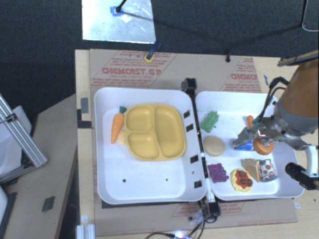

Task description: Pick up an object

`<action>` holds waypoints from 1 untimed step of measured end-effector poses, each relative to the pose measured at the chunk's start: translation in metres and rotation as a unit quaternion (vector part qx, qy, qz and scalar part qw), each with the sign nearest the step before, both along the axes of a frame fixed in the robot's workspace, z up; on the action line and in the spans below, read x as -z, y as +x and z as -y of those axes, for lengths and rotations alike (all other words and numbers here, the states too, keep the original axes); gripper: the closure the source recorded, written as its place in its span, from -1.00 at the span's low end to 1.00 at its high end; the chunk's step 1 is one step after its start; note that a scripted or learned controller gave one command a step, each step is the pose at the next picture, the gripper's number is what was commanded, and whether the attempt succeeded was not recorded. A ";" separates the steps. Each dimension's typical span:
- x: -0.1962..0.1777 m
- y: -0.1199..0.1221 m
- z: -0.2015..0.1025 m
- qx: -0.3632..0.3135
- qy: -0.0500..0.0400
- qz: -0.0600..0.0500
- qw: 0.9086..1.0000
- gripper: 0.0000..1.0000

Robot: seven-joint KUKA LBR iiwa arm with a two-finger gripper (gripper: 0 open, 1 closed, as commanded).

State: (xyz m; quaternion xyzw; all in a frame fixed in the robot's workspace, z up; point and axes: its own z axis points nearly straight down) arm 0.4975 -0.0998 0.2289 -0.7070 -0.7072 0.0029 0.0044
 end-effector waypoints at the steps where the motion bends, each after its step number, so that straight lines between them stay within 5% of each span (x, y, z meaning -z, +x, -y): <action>1: -0.005 0.002 0.000 -0.001 -0.001 0.005 1.000 -1.00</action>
